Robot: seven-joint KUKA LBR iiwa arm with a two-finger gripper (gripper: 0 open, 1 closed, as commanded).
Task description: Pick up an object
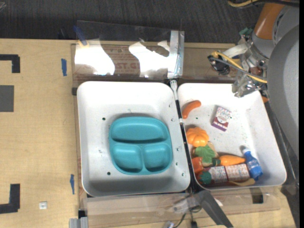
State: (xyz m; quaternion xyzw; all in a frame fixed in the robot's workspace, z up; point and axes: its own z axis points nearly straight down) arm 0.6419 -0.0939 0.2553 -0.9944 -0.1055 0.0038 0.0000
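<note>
The gripper [247, 82] hangs over the right bin's [268, 127] far right corner; I cannot tell its state. In that bin, an orange sausage [191, 107] lies near the far left corner, a small carton [222, 117] mid-bin, and a pumpkin [197, 137], carrot [231, 160] and bottle [235, 171] crowd the near edge. A teal tray [140, 144] sits in the left bin [90, 127].

light: bright, even | glare: clear sheet [128, 56] behind bins | shadows: soft | focus: slightly soft
</note>
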